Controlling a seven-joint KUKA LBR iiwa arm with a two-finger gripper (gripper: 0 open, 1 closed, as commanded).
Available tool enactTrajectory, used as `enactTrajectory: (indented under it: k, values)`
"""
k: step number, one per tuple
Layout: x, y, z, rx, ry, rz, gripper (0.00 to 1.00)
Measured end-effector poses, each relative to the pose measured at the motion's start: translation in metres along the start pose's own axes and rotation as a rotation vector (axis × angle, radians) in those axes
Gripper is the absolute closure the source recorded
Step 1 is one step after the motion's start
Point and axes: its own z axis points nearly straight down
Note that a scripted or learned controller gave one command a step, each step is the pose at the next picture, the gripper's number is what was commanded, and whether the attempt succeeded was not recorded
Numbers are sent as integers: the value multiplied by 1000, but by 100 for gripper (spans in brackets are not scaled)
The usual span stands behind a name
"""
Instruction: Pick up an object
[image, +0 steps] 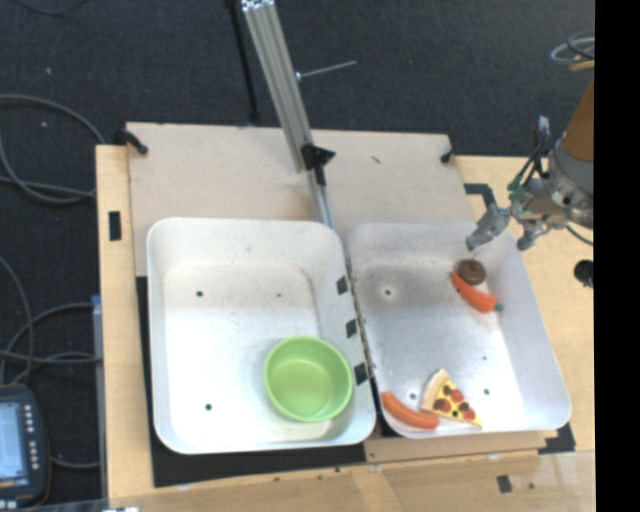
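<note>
Fingers (482, 236) of the grey two-finger gripper (505, 232) are spreading apart with nothing between them, hanging at the upper right edge of the right white bin (530, 330). Just below them, a small brown round toy (471, 271) is lying touching an orange sausage-shaped toy (474, 293). Both are probably light, hard plastic and liable to roll or slip; gripping the sausage across its narrow middle seems safest. Lower down are resting a toy pizza slice (449, 398) and another orange sausage (409, 411). A green plastic bowl (308, 377) is sitting in the left bin (200, 280).
</note>
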Motion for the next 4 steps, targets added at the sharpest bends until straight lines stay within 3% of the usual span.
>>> enactTrajectory:
  k: [1,4]
  values:
    - [0,0,0,1,-2,-1,0]
    - [2,-14,141,4,-2,4,0]
